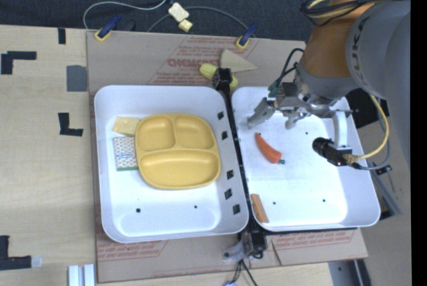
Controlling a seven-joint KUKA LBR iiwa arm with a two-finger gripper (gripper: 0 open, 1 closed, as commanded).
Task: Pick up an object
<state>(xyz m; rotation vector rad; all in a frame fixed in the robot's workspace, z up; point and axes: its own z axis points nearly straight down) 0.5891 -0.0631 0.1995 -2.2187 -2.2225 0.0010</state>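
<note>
Right of centre, gripper (276,114) poised over right bin (333,211), fingers (259,116) spread wide, holding nothing. Just below, apart from the fingers, orange carrot (268,148) lying on the bin floor. Lower down, brown block (259,208) beside the bin's left wall. Left of centre, yellow divided tray (177,150) resting in left bin (167,221).
</note>
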